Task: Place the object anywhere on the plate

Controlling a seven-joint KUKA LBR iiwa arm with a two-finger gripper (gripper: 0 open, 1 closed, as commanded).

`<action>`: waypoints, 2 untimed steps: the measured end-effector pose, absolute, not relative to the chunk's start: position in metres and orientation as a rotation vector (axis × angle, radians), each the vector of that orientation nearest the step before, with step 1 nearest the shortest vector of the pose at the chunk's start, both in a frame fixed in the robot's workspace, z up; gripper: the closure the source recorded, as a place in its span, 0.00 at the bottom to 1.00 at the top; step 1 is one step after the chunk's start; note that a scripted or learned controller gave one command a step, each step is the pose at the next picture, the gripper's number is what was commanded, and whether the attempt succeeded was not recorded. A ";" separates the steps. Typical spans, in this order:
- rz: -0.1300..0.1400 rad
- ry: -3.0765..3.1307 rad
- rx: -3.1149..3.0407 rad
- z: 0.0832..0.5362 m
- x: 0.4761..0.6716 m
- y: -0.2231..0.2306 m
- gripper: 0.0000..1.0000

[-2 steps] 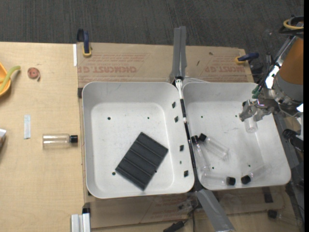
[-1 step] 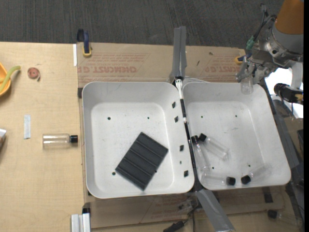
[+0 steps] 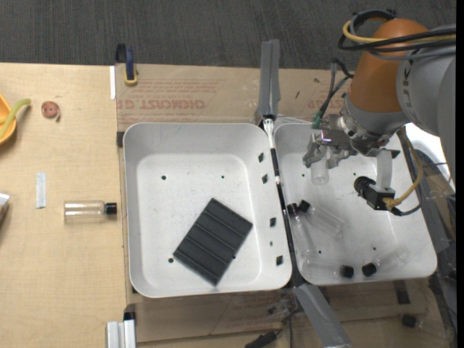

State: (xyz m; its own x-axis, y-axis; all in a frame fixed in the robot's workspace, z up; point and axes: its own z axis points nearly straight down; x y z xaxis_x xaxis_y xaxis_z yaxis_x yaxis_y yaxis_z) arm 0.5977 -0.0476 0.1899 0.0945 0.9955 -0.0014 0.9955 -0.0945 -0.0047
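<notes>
Near the table's [image 3: 65,267] left edge lies a small clear bottle [image 3: 87,209] with a black cap, on its side, with a pale strip [image 3: 40,191] just beside it. The left bin [image 3: 145,140] holds a dark ribbed plate [image 3: 213,240], lying flat and turned askew, toward the bin's front edge. In the right bin [image 3: 406,263] a clear object [image 3: 325,223] lies on the floor near the middle; it is hard to make out. Small black pieces [image 3: 358,270] sit along that bin's front edge. The tool [image 3: 319,167] hangs over the right bin's back left part, above and apart from the clear object. Whether the tool is wide or narrow cannot be told.
</notes>
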 end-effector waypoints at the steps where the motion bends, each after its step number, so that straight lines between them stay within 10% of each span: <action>1: 0.004 -2.177 -2.266 0.236 0.658 0.009 1.00; 2: 0.006 -2.138 -2.303 0.393 0.659 0.125 1.00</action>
State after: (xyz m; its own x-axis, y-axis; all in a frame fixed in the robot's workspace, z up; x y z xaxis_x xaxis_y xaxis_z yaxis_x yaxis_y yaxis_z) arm 0.6593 0.1247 0.3931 0.0739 0.9973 -0.0032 0.9973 -0.0739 -0.0019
